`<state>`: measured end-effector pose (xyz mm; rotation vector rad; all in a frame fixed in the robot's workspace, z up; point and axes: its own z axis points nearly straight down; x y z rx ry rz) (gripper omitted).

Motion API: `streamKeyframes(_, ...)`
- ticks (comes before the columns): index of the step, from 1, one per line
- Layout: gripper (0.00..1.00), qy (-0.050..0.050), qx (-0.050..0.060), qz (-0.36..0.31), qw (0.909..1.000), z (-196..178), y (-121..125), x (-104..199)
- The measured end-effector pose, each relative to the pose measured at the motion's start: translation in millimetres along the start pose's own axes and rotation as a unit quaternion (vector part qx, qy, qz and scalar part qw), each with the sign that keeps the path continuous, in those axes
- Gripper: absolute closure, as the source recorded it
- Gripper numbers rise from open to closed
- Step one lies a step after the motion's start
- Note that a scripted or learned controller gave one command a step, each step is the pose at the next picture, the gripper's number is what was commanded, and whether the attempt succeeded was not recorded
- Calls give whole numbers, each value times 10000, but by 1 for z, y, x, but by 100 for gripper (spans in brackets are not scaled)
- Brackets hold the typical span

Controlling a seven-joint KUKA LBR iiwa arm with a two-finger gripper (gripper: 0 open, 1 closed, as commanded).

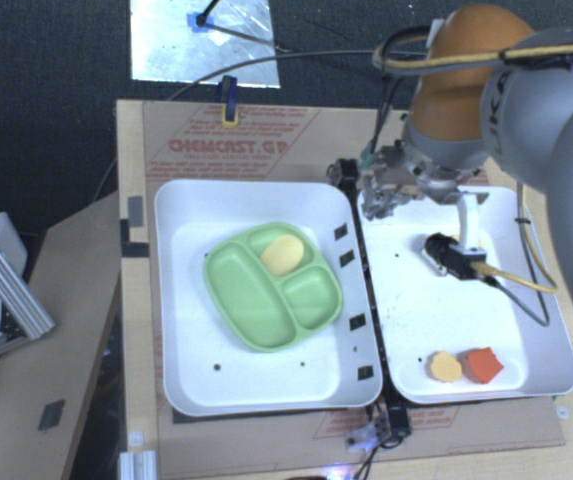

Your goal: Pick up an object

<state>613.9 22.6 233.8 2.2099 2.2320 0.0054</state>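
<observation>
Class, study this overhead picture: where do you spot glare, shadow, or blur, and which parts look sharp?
In the camera view, glare whitens the foil sheet at the top; the green tray and the yellow piece in it look sharp under even light; soft shadows lie along the left bin walls; the arm's large grey link, nearest the lens, is blurred.

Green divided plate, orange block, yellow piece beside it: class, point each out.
Green divided plate (251,303): camera view, long compartment's floor.
Orange block (482,365): camera view, top face.
Yellow piece (446,368): camera view, its middle.
</observation>
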Motion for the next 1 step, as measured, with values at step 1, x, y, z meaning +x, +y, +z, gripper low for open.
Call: streamKeyframes(1, 100, 2, 1, 1, 10000, -7, 4, 52)
